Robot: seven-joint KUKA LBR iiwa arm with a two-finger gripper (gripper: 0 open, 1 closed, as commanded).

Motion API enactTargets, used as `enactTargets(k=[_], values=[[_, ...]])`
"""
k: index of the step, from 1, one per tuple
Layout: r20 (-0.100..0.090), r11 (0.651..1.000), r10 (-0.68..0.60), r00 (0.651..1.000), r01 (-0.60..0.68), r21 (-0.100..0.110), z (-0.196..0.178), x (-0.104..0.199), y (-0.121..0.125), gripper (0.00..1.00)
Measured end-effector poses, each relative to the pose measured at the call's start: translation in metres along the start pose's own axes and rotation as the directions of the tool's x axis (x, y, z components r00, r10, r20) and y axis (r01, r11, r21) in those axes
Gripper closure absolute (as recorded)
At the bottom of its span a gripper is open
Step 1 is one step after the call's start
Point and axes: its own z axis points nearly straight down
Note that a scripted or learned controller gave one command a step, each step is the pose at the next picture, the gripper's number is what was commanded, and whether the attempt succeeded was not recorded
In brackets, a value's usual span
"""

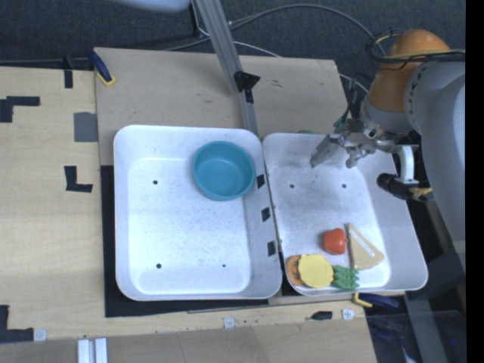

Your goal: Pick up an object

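The pincer (337, 156) hangs released and empty above the right white bin (321, 195), well apart from the small red round toy (334, 240) clustered at its near edge.

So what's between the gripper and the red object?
Nothing: the camera view shows bare white bin floor between the gripper and the red object.
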Motion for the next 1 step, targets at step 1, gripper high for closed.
enactTargets(k=[1], values=[[0.001,1.000,-0.001,1.000,0.001,-0.004,-0.0127,0.0000,0.0010,1.00]])
